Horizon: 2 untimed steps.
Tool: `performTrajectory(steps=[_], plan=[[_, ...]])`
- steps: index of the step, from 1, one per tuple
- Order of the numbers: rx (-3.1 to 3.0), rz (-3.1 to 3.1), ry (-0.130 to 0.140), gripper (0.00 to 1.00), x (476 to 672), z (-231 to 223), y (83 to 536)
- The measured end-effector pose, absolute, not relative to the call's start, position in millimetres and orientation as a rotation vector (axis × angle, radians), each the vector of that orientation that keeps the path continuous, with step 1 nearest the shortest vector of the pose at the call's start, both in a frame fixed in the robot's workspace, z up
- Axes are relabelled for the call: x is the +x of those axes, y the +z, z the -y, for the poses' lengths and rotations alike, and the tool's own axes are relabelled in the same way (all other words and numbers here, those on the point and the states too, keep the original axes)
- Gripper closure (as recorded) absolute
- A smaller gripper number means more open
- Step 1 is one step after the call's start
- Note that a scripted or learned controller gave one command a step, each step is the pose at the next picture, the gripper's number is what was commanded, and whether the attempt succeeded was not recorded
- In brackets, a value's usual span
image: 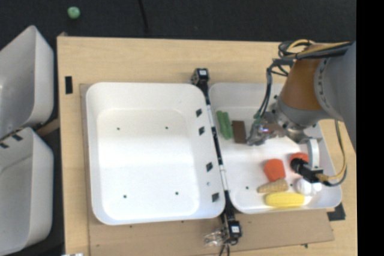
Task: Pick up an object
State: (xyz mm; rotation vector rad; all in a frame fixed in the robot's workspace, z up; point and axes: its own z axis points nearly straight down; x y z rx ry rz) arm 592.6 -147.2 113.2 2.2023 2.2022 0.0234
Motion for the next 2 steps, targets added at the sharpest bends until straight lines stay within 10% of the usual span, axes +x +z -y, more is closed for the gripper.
performTrajectory(steps=[1,2], plan=[[2.203,-2.199,0.023,1.0,518.8,139,110],[2.212,-2.214,0.017,1.0,550.6,174,109]])
